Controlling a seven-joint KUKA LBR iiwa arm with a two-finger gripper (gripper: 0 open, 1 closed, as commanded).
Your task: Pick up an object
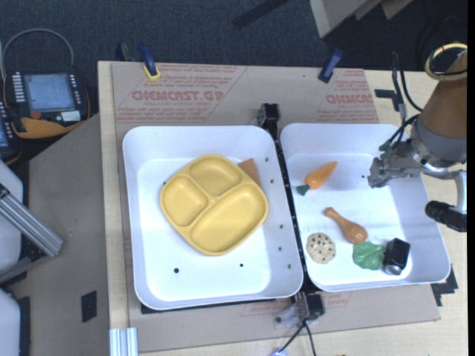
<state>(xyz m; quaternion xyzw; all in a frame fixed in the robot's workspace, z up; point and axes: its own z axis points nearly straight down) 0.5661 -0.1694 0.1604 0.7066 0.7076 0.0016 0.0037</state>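
A pendant with a small screen was seen at the far left, well away from the fingers, on a dark floor beside a pale board that served as the surface. Red lettering was printed across the board's far edge, and two clamps, one with a yellow tip and one blue, were fixed there.

Two white bins were set side by side on the surface. In the left bin, far to the left of the fingers, a yellow divided plate was laid flat, with a brown piece tucked at its upper right edge.

In the right bin, an orange carrot was found just left of the fingers, its long axis slanted, the green end pointed down-left and the thick end up-right. Below the fingers, a tan drumstick was laid with its long axis on the opposite slant, narrow end up-left and bulb down-right. A speckled cookie was placed lower still, and a green lump touched a black object near the bin's front corner.

The fingers were held low over the bin's right part, apart from every object; nothing was seen between them, and how far they were parted could not be told.
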